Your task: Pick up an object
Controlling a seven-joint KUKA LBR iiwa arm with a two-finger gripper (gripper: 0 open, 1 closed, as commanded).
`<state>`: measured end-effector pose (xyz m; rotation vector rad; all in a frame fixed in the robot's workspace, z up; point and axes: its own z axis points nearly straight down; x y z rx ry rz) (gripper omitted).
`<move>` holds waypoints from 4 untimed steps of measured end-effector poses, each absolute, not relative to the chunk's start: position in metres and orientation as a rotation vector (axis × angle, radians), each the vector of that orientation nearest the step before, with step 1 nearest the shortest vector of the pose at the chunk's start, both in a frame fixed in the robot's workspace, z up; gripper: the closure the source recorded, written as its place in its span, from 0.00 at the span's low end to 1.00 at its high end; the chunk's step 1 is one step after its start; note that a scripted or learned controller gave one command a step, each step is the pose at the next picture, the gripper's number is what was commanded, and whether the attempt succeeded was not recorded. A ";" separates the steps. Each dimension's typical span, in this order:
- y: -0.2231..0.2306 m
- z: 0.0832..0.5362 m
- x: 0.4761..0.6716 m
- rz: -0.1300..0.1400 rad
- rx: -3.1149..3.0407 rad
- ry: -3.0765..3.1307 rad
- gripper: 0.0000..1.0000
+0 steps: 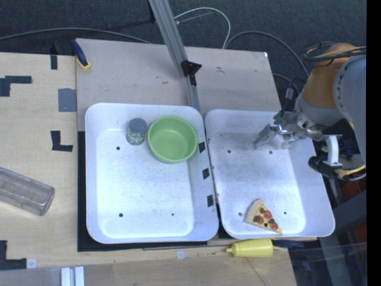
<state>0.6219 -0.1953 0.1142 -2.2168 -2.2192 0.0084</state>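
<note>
Camera view: two shallow white bins are seen side by side on the bench, their inner rims touching along the middle. The gripper (pixel 262 139) is held over the upper part of the right bin (pixel 309 183), just inside its far rim, with the grey arm (pixel 333 94) and its orange band entering from the right edge. Whether the gripper is apart or together cannot be told at this size and blur; nothing is seen between its tips.

A toy pizza slice (pixel 262 215) is lain in the lower part of the right bin, near the front rim and well apart from the gripper. A broad stretch of bare bin floor is left open between the two.

In the left bin (pixel 95 177), a green bowl (pixel 172 139) is set near the far rim, close to the dividing edge, with a small grey-capped jar (pixel 136 131) just beside it on the left. The lower half of that bin is left bare.

A yellow mustard bottle (pixel 252 248) is laid outside on the bench, just below the right bin's front rim. A clear plastic container (pixel 24 190) is laid well to the left.
</note>
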 end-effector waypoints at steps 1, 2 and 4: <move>-0.195 0.128 0.624 0.003 -2.218 -2.225 1.00; -0.198 0.188 0.618 -0.004 -2.224 -2.226 1.00; -0.142 0.250 0.617 -0.002 -2.213 -2.228 1.00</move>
